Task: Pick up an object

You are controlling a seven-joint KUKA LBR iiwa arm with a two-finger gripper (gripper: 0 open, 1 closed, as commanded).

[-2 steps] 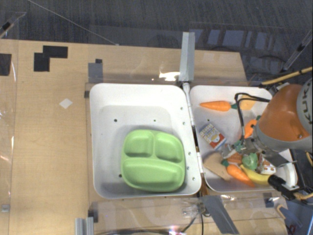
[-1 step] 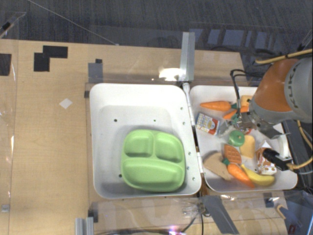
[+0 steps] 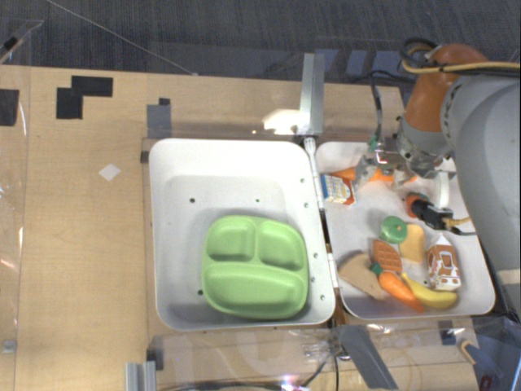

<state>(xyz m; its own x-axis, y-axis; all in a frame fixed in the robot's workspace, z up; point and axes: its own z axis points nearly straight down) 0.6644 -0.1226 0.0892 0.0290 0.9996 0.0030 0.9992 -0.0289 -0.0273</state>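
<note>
The arm (image 3: pixel 476 129) reaches over the right bin's (image 3: pixel 358 304) far corner. A green divided plate (image 3: pixel 256 265) sits in the left bin (image 3: pixel 171 218). Toy food is piled at the right bin's near end: banana (image 3: pixel 430 296), carrot (image 3: pixel 397 286). The hand (image 3: pixel 383 163) is low by an orange piece (image 3: pixel 352 173); can't tell its grip.

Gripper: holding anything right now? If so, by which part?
Cannot be told. The gripper is low over the back of the right bin, next to an orange item, with nothing visibly between its jaws.
</note>
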